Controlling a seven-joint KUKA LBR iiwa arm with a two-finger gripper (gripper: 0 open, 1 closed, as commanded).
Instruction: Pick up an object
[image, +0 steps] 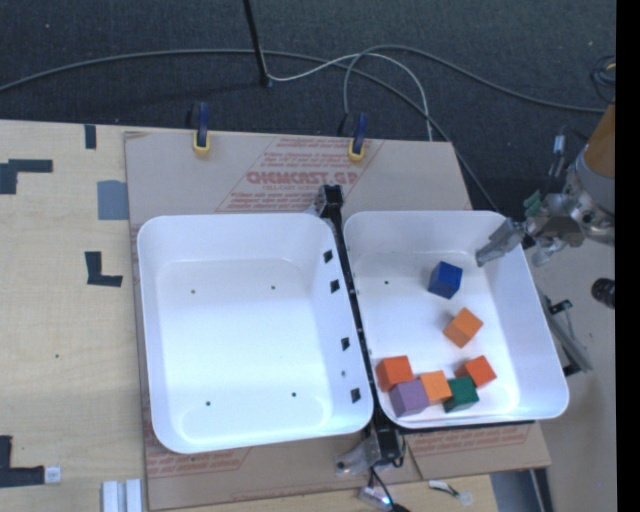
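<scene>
The right bin (520, 300) holds several small blocks. A blue cube (446, 279) lies near its middle, with an orange cube (463, 327) just below it. Along the near wall sit a red-orange cube (394, 372), a purple cube (408, 397), an orange cube (436, 386), a green cube (461, 393) and another red-orange cube (480, 371), packed close together. My gripper (515, 255) hangs over the right bin's far right rim, up and to the right of the blue cube. It stands open with nothing between its fingers.
The left bin (160, 300) lies beside the right one, with a black clip strip (345, 310) along their shared wall. Both rest on cardboard (290, 175) held by two clamps. Cables (400, 80) run across the dark floor behind.
</scene>
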